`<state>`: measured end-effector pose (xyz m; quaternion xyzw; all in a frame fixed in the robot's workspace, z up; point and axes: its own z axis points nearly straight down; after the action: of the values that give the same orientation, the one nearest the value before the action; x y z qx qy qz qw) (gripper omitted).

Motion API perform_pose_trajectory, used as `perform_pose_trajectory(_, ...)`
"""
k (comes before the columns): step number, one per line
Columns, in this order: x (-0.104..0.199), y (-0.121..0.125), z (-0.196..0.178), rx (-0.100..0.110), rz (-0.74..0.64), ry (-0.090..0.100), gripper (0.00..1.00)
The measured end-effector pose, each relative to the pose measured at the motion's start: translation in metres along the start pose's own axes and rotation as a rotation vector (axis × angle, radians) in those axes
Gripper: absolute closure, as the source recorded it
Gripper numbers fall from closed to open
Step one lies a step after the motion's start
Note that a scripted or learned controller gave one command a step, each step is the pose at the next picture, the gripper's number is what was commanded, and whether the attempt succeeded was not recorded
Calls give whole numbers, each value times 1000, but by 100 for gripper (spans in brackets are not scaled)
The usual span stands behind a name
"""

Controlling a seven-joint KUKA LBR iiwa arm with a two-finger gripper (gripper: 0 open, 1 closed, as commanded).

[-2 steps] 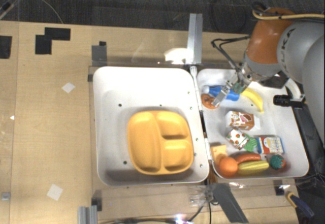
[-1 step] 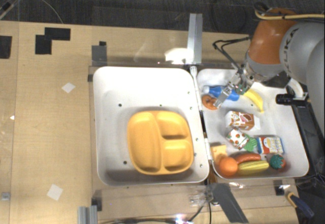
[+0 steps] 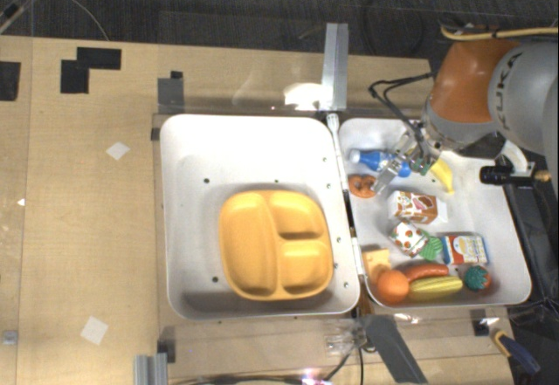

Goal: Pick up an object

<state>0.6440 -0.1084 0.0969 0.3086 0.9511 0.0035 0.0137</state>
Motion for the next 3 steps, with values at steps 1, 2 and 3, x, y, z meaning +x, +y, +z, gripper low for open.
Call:
perform_pose_trajectory(1, -14, 7, 2, 10, 24, 18, 0)
perform_pose_trajectory(2, -12, 5, 2, 5, 94, 12, 0)
perform_pose_trajectory(3, -13, -1, 2, 1, 122, 7, 0)
